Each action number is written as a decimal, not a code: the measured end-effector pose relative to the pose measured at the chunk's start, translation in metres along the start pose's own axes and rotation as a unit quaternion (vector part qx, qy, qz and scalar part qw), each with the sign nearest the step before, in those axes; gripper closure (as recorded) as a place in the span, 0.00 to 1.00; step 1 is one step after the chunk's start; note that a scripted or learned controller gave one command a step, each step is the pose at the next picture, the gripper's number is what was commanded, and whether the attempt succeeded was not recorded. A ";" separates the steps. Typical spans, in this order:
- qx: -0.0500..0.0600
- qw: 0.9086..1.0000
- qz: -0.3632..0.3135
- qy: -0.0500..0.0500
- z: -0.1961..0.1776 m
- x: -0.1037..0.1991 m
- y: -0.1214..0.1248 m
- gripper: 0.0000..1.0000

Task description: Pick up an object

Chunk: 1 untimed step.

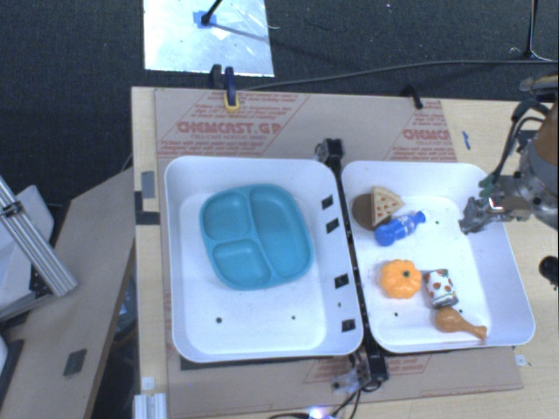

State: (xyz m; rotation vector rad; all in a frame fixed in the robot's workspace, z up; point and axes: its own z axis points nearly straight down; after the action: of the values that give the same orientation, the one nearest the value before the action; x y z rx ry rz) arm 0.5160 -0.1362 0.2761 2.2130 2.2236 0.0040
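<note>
Above the right bin's [498, 260] far edge, the gripper [476, 215] is seen poised with nothing visibly between its fingers; whether they are spread or pressed together cannot be told at this distance. Five candidates are laid out below on the white floor: a wedge-shaped toy [377, 206], a blue bottle [399, 228], an orange pumpkin [401, 279], a small can [440, 288] and a drumstick [458, 322]. One isolated item is best centred squarely before any descent, possibly the bottle.

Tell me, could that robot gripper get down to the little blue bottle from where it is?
Probably yes. The gripper hangs over the right bin's right side, and bare white floor lies between it and the blue bottle. The waffle piece beside the bottle could crowd the fingers.
</note>
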 end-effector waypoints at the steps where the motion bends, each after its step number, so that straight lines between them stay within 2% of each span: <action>1: 0.001 1.000 -0.002 0.001 -0.003 0.052 0.001 1.00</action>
State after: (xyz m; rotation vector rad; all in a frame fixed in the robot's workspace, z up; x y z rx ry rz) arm 0.5170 -0.0839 0.2789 2.2099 2.2314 0.0040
